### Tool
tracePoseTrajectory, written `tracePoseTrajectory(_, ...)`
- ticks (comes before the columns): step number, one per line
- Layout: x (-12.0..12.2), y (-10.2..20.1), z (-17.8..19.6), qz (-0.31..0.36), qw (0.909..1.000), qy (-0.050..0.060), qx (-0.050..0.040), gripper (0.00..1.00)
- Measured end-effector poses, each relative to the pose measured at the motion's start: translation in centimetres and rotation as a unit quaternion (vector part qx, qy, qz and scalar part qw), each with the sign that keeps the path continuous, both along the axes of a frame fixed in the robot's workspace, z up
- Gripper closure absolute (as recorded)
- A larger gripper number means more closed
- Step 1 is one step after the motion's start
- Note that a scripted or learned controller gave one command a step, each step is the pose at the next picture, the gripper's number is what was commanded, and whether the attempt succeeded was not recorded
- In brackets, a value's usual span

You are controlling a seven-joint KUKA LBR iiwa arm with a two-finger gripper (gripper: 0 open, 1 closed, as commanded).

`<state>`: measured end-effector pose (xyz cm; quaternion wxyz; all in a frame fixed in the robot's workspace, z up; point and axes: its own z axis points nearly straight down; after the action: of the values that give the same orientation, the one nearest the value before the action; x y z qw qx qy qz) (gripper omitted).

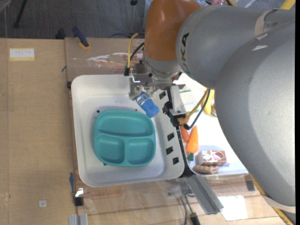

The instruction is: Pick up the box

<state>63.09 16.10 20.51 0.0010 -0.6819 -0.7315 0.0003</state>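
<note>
camera view | claw (139, 93) above the teal tray's (124, 138) far right corner, over the left bin (86, 125) | a small blue box (149, 107) sits pinched between its fingers, tilted, just beyond the tray rim | carrot (192, 140) and red-white packet (212, 158) right of the tray, in the other bin

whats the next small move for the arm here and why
Probably lift straight up a little. The gripper sits in the left bin with a small blue box at its tip, just above the teal tray; a short rise would show whether the box comes along.
</note>
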Motion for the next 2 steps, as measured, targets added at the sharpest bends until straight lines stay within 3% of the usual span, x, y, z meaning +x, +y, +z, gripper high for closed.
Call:
tracePoseTrajectory(1, -0.2, 3.1, 1.5, -0.003, 1.0, -0.002, -0.0003, 1.0)
tracePoseTrajectory(2, 3.4, 6.1, 3.0, 0.004, 1.0, -0.002, -0.0003, 1.0)
